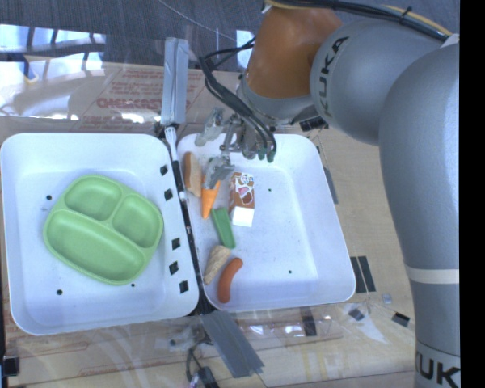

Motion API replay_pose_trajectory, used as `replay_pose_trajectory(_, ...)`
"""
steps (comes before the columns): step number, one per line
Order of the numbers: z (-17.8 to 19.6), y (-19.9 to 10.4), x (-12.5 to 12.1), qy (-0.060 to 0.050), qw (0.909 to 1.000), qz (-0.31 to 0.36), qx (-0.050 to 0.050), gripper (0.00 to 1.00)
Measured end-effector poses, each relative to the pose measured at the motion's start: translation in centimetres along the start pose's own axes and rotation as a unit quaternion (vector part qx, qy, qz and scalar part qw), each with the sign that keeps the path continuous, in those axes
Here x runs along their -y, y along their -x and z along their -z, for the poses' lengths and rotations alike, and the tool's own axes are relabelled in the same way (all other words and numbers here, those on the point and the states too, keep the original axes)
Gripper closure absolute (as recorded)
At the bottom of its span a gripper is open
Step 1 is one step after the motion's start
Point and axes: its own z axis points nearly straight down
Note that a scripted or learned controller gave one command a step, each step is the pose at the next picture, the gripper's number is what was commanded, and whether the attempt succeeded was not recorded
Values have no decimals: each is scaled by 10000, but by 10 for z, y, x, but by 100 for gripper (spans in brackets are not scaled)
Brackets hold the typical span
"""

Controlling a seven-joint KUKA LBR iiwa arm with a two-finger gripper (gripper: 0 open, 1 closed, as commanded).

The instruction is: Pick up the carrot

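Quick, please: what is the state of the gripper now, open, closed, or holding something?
Gripper: just above the carrot in the right bin; the state of its jaws cannot be told.

Bystanders across two shallow white bins

A light green three-compartment plastic plate (103, 229) sat in the left bin (24, 297); the right bin (307, 249) held a green cucumber piece (224, 227), a red sausage (229, 279), a tan bread roll (191, 174) and a brown-and-white packet (242, 198).

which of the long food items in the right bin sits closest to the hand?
The carrot: orange, right under the hand. The green piece, tan piece and sausage lie farther toward the bin's near edge.
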Motion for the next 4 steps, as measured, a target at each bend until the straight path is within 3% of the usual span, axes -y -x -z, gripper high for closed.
replay_pose_trajectory(1, -93, -20, 61, -9, 9994, -347, 6, 0)
replay_pose_trajectory(2, -80, -18, 62, -37, 9995, -312, 27, 100)
replay_pose_trajectory(3, 68, -3, -10, 4, 9988, -468, 108, 100)
replay_pose_trajectory(4, 97, -5, -16, -6, 9841, -1775, 39, 100)
